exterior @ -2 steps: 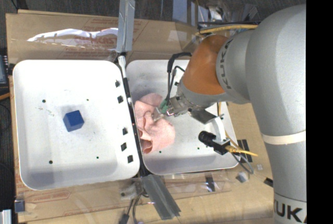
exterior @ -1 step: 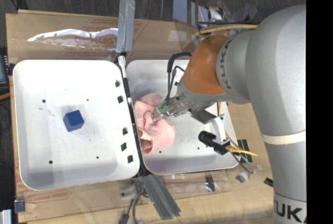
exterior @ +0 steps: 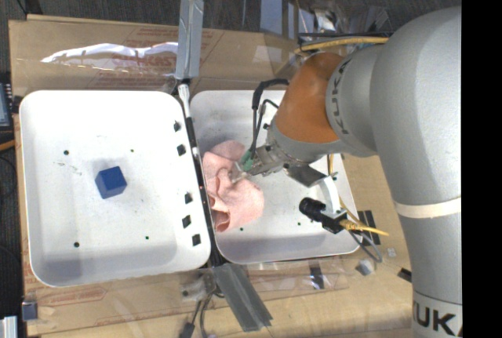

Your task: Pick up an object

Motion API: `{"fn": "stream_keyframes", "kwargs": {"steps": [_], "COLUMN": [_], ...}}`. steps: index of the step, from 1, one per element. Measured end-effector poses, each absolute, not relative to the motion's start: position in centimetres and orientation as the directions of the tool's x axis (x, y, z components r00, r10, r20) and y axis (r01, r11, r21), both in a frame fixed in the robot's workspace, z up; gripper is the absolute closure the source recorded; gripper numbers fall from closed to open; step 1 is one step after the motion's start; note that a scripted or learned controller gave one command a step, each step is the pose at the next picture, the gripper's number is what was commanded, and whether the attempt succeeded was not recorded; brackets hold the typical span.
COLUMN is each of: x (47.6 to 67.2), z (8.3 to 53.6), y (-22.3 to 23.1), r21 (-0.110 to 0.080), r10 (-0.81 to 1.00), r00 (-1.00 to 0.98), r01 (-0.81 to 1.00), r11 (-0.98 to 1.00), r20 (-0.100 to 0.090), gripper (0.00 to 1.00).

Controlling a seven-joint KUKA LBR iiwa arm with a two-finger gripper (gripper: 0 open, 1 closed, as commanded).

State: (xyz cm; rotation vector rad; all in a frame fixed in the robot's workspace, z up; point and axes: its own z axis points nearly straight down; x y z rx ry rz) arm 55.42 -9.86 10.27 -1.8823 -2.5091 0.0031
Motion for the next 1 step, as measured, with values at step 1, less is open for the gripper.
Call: {"fn": "stream_keyframes", "kwargs": {"steps": [1], "x": [55.42], "z": [10.27], "y": [-9.85], "r21": [-0.005], "r10": [0.96], "r00": [-0.28], "r01": [0.96], "r11": [0.28], "r20": [0.003], "gripper": [0.0]}}
